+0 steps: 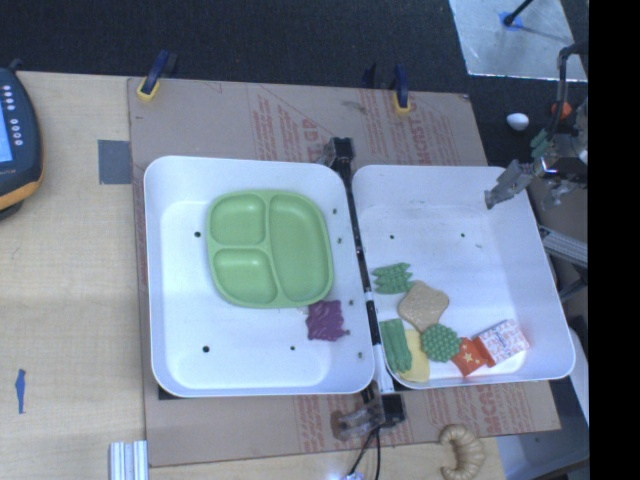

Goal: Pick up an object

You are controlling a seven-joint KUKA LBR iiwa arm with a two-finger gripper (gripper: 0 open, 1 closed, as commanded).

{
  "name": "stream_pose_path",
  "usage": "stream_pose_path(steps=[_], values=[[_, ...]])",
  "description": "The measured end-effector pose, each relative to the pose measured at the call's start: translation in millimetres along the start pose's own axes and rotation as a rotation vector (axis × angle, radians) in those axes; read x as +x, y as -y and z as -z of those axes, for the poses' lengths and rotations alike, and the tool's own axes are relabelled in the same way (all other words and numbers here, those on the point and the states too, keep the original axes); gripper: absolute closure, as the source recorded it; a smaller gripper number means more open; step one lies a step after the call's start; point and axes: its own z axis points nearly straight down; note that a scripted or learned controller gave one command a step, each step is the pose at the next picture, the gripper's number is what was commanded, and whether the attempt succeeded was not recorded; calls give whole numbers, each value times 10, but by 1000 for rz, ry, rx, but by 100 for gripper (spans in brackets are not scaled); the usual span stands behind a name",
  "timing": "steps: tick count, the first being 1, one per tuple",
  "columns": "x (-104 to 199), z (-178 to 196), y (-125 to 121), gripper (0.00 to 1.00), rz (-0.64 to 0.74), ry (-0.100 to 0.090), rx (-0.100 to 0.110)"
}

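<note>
camera view: just the one overhead look, slanted, both bins side by side

my gripper (505,185): parked over the far right corner of the right bin (450,208), coming in from the right. Honestly can't tell how it's set, it's a small grey blur at this angle, so I won't guess. Nothing is visibly in it.

stuff to grab: all bunched at the near end of the right bin, well apart from my gripper, toward the camera and a bit left of it. Green beans (392,277), a tan bread slice (424,306), a broccoli piece (440,342), a green pickle-looking thing (396,346) on a yellow bit, and a red and white packet (490,346).

nearest pick: I'd say the bread slice or the packet. The packet sits almost straight toward the camera from my gripper, its long side running roughly left to right with a slight tilt.

left bin (170,268): further off to my gripper's left, across the divider. Green plate (270,248) with three sections, and a purple lump (326,320) just off its near corner.

the move: down and toward the near edge, bare white floor in between, so I reckon a clear run.

worry: that pile is tight, things are touching, easy to clip a neighbour.
</note>
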Motion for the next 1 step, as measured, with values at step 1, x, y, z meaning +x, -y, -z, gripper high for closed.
stream_pose_path(steps=[1], values=[[633,-1227,609,0,2,-7,15]])
